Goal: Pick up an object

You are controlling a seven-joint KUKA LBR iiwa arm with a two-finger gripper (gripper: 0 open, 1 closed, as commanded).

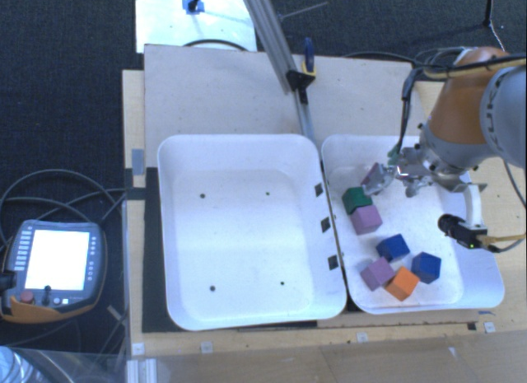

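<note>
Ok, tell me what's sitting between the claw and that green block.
Nothing visible. The claw hangs over the right bin, just up and right of the green block. A purple block touches the green one on its near side, away from the claw.

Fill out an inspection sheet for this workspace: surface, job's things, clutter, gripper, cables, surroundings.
Surface: bench bearing a left bin and a right bin, both white.
Job's things: in the right bin, a green block touching a purple block; further down a blue block, a second blue block, a second purple block and an orange block.
Clutter: nothing seen.
Gripper: gripper over the right bin, just above the green block; finger state unclear.
Cables: black cable running down the arm; loops by the pendant.
Surroundings: teach pendant left of the bench, dark carpet, metal pole.
</note>
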